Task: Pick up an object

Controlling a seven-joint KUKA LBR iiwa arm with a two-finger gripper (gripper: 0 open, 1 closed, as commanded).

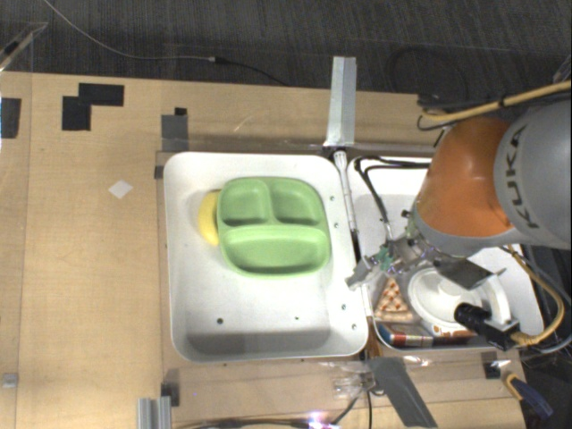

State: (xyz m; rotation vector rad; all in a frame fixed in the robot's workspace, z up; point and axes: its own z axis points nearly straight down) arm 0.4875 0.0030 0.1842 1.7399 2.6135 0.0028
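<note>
Starting at 9 o'clock, the pale wooden bench (80, 284) carries a few black patches (92, 104) toward 11 o'clock.

Next comes the left bin (206, 329), white and shallow with rounded corners. A green tray (273, 226) lies flat in its 12 o'clock half. The tray has three wells: two small ones side by side toward 12 o'clock and one long one toward 6 o'clock. A yellow thing (207, 219) sticks out from under the tray's 9 o'clock edge and touches it. Most of it is hidden, so what it is cannot be told.

A metal post (340, 105) stands at 12 o'clock of the seam between the two bins.

The right bin (393, 181) holds the loose things that could be picked. The gripper (386, 262) hangs low over this bin, near its 9 o'clock wall. The wrist above hides its working end, so whether it is spread, pressed together or pinching anything cannot be told. Just at 6 o'clock of the gripper lies a brown checked wedge (393, 300). A white bowl (433, 304) sits at the wedge's 3 o'clock, so close that touching or apart cannot be told. A dark pen (418, 337) lies along the bin's 6 o'clock wall, just at 6 o'clock of both wedge and bowl.

At 3 o'clock the grey arm (541, 181) reaches in, and its orange band (465, 186) hangs over that side of the right bin.
</note>
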